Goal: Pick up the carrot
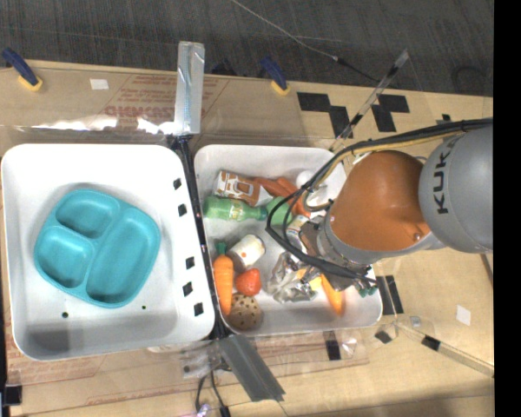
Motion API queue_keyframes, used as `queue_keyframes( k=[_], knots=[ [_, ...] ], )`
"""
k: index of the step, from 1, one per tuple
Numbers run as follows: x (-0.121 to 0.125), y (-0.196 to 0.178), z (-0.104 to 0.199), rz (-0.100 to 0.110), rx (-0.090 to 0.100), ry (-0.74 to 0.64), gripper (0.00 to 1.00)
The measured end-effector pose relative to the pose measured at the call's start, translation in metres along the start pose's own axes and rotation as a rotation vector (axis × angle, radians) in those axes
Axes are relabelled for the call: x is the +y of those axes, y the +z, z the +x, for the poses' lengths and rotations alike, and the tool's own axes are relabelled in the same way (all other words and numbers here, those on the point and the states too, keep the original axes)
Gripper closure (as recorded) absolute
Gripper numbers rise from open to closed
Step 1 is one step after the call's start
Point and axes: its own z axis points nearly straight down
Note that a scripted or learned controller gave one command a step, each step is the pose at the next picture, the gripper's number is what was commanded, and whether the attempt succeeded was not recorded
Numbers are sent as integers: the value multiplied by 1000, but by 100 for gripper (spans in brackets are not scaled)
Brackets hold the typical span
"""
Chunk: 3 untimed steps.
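Carrot (223, 275) beside left wall of right bin (243, 156), tool (293, 278) near.

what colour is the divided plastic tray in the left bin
Teal blue; the divided plastic tray shows best in the camera view.

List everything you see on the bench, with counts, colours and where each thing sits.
Bins: two, white, side by side.
Divided plate: one, teal, in the left bin.
Carrot: one, orange, near the right bin's left wall.
Strawberry: one, red, beside the carrot.
Bottle: one, green, in the right bin's upper part.
Small box: one, brown and white, above the bottle.
Arm: one, grey with an orange band, over the right bin.
Hand: one, low in the right bin.
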Motion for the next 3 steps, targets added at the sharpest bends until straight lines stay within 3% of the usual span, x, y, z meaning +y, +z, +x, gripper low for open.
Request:
queue_keyframes(
  k=[1,2,3],
  knots=[
    [57,-93,-65,5,-6,-150,100],
    [-3,-203,-78,8,-4,-306,100],
    [-71,-229,-67,6,-1,-509,100]
  ],
)
